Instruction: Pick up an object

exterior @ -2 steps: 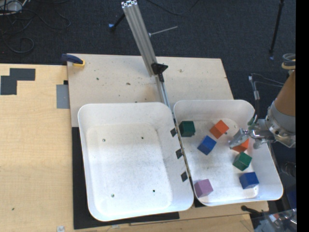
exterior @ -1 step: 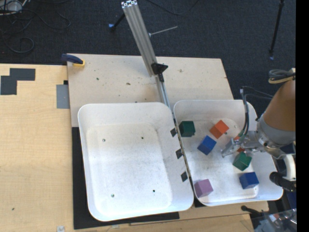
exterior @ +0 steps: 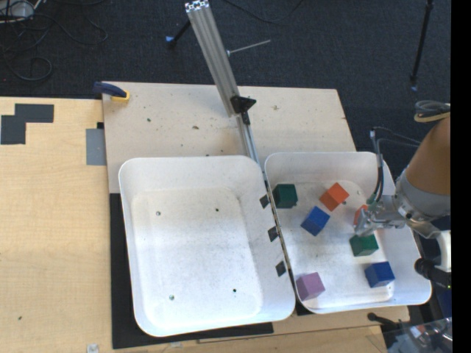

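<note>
Where a pale wooden bench (exterior: pixel 221 123) sits over dark carpet strewn with cables, carries two shallow white bins side by side, left bin (exterior: pixel 147 197) bare and speckled, right bin (exterior: pixel 294 164) holding six cubes. Holds green cube (exterior: pixel 285 195) near the dividing rim, orange cube (exterior: pixel 335 195) and blue cube (exterior: pixel 315 220) mid-bin, purple cube (exterior: pixel 310 285) in the near-left corner, second blue cube (exterior: pixel 380 273) by the near rim. Hangs gripper (exterior: pixel 366 225) low just above the dark green cube (exterior: pixel 363 245) toward the right wall, finger state impossible to tell, open floor left between cubes.
</note>
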